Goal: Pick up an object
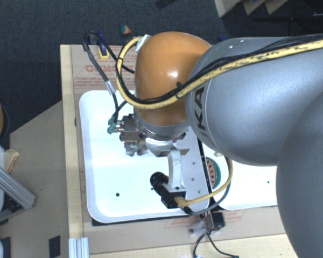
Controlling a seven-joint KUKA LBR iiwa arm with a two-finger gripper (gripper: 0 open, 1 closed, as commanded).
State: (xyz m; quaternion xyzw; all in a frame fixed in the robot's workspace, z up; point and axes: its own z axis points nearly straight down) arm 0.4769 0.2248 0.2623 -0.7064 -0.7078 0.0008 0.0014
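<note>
Gripper [131, 140] over the left bin [97, 160]
You can't tell if it's open or closed; centre over the teal-rimmed object [215, 172] at its 4 o'clock before descending.

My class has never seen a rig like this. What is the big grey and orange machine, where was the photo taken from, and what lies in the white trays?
The big grey shape is a robot arm, with an orange band above its wrist. It reaches in from the right. The one camera is fixed above the bench and looks down at a slant, so the arm hides much of the scene. Two shallow white bins sit side by side: the left bin lies under the wrist, and the right bin peeks out beneath the arm. The gripper hangs below the wrist over the left bin; from here I cannot tell whether it holds anything. The left bin has a small dark speck in it. A round teal-edged thing shows just right of the divide, partly hidden.
</note>
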